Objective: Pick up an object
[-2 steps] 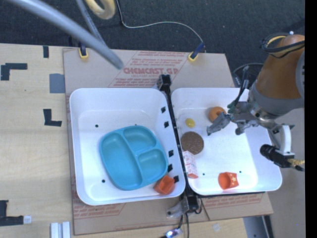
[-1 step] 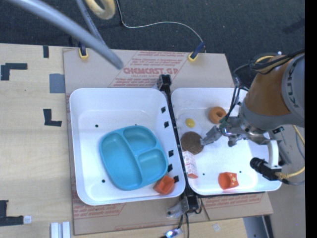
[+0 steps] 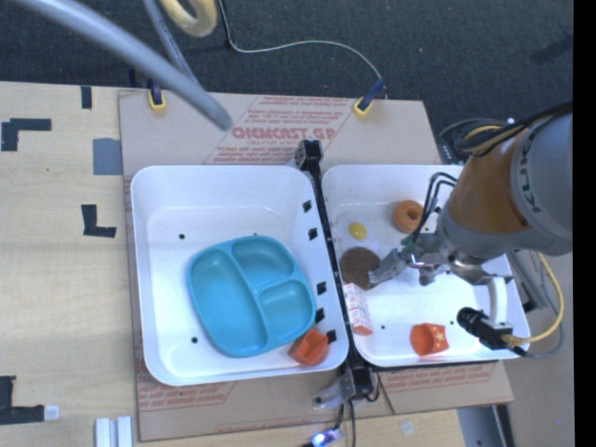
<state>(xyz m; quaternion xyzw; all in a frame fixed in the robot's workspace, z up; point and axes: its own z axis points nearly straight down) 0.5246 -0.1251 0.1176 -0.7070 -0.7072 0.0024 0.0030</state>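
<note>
Two white bins (image 3: 149, 250) sit on tan cardboard (image 3: 279, 128) with red lettering. A blue divided plate (image 3: 250, 291) lies centre-left, with an orange-red piece (image 3: 310, 346) beside it. Right of centre: a brown disc (image 3: 358, 265), a tan ring (image 3: 407, 216), a small yellow bit (image 3: 357, 231) and a red block (image 3: 428, 339).

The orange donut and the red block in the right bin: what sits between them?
In the camera view, the claw and its wrist cross the stretch between the orange donut and the red block.

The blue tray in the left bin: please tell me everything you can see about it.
The blue tray is light blue, looks like plastic, and has rounded corners and three compartments: one long, two smaller. It lies flat and turned at a slant on the floor of the left bin. An orange object sits at its lower right corner.
</note>
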